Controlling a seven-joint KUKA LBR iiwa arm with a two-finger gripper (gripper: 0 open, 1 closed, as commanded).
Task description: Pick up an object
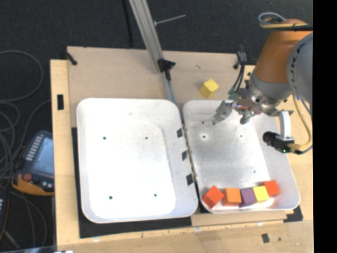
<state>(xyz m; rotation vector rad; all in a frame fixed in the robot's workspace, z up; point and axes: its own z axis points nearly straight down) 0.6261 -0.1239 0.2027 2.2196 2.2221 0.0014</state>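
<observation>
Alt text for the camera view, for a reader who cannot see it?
The arm's open hand hovers over the right bin's far end, holding nothing. Five blocks line that bin's near edge, and a yellow block lies on the bench beyond it.

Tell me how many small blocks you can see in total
6. Five line the right bin's near edge: red-orange block, orange block, purple block, yellow block, red block. One yellow cube sits on the bench behind the bins.
</observation>
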